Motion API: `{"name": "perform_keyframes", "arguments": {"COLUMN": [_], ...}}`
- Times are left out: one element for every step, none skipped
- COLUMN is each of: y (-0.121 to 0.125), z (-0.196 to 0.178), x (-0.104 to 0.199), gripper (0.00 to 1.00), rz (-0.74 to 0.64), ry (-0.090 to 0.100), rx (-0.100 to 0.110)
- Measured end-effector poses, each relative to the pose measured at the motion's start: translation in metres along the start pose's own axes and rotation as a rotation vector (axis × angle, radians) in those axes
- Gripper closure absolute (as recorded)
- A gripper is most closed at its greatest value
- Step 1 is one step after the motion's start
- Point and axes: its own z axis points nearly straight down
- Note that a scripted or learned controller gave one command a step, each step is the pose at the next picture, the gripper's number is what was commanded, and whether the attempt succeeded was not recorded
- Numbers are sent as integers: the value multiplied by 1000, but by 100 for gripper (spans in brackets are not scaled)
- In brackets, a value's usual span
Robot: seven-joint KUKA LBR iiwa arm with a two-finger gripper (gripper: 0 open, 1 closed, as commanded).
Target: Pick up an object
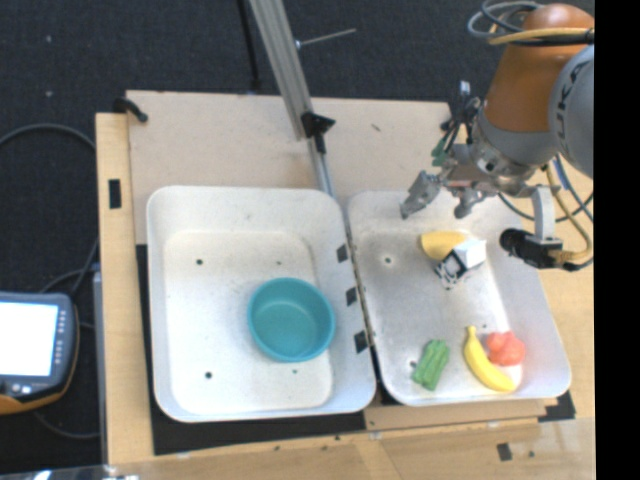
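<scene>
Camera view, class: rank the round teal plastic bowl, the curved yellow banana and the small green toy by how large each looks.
1. Round teal plastic bowl, clearly largest.
2. Curved yellow banana.
3. Small green toy, only slightly smaller than the banana, so that order is uncertain.

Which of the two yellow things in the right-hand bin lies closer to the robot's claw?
The yellow piece beside the small white block, just below the gripper. The banana lies far down at the bin's near end.
</scene>
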Motion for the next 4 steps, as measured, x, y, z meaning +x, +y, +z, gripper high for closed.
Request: {"name": "perform_keyframes", "arguments": {"y": [0,1,-7,-7], "z": [0,60,108,144], "x": [0,2,6,4], "gripper": [0,0,0,0], "rz": [0,3,5,6], "ry": [0,-2,-3,-3], "rx": [0,4,5,4]}}
